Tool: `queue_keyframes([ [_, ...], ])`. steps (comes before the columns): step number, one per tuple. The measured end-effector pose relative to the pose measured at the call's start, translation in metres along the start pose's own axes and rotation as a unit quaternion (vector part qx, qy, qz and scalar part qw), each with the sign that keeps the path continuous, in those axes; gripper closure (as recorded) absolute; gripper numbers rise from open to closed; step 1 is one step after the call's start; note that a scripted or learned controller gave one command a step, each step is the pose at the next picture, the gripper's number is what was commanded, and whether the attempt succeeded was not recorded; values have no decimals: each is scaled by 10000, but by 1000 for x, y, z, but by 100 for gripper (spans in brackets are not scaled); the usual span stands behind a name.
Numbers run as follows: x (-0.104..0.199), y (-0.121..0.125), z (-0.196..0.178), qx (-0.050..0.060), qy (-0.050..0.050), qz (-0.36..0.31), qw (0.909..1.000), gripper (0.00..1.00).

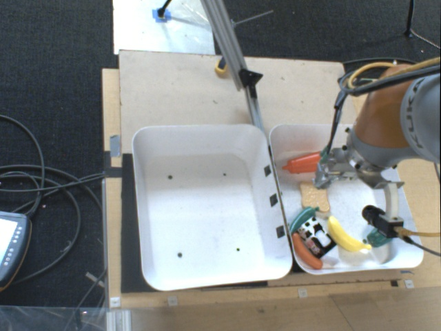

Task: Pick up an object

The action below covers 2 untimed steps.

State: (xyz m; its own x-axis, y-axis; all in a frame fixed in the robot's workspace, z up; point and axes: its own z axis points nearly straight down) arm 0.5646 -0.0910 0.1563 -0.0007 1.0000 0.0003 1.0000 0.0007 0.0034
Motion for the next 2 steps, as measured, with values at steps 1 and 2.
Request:
queue_keyframes([
  [1,-6,11,-55,-20,-9,-17,10000,100],
  [2,-6,12,-71,-2,-3,-18,10000,100],
])
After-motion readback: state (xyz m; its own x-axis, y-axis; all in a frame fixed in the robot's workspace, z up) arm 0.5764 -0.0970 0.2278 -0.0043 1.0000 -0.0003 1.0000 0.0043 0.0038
